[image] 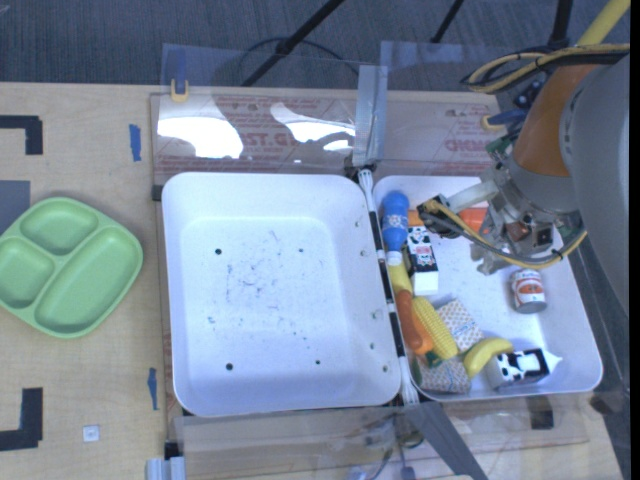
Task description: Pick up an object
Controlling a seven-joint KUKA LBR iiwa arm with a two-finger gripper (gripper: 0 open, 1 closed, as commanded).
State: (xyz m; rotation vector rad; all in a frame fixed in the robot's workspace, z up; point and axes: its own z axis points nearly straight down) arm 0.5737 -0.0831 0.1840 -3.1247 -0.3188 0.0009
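**Counter stock, two bins, arm over the right one**

1. Left bin [190, 203]: you see a white tray with a scuffed, pen-marked floor and a few small dark holes.

2. Right bin [575, 313]: you find all the loose items here, most of them along its left wall and near edge.
 - Blue bottle [395, 211], lying against the left wall at the far end.
 - Black-and-white carton [423, 263], just beside the bottle and nearer you.
 - Corn cob [436, 325], yellow, lying slantwise, with an orange item [413, 332] touching its left side.
 - Patterned cloth [461, 320], under and beside the corn.
 - Banana [484, 353], near the front edge, touching the cloth.
 - Cow-patterned block [522, 365], black and white, just right of the banana.
 - Small can [528, 290], red and white, upright, alone on the right half of the floor.

3. Arm: it enters from the right, orange band above the wrist, cables looped around it. The gripper [497, 236] hangs over the far part of the right bin, just beyond the can. Whether the jaws are spread or pressed together you cannot tell; the wrist and cables cover them. An orange shape shows beside the wrist, identity unclear.

4. Green divided plate [66, 265]: on the wooden counter [90, 388], well apart from both bins, to the left.
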